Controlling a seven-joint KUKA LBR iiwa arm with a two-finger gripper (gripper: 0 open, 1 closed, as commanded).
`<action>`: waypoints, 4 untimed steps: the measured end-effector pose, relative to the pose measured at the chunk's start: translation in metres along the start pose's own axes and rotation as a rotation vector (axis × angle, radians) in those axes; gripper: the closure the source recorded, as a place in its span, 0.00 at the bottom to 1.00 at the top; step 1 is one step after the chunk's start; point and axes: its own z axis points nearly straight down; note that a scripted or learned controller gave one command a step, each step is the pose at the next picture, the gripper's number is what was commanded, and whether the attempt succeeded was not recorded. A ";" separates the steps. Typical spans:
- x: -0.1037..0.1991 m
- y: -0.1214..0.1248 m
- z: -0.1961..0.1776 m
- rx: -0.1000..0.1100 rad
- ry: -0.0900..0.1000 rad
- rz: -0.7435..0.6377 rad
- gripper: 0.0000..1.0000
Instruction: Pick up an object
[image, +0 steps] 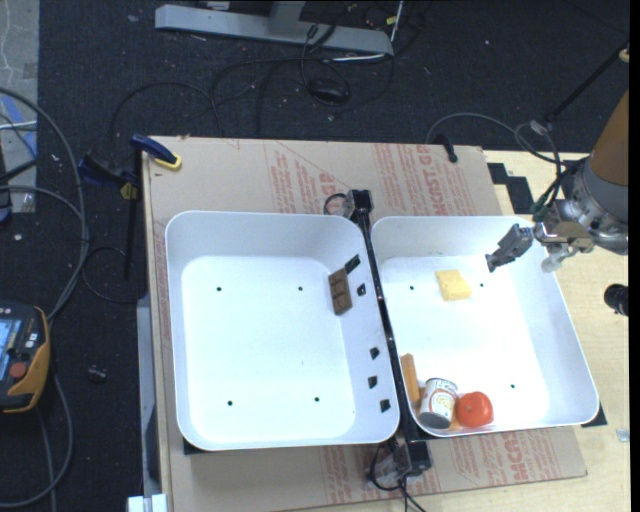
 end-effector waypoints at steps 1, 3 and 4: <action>-0.008 0.018 0.001 0.000 0.000 -0.001 0.00; -0.008 0.017 0.001 0.000 0.000 -0.001 0.00; -0.008 0.017 0.001 0.000 0.000 -0.001 0.00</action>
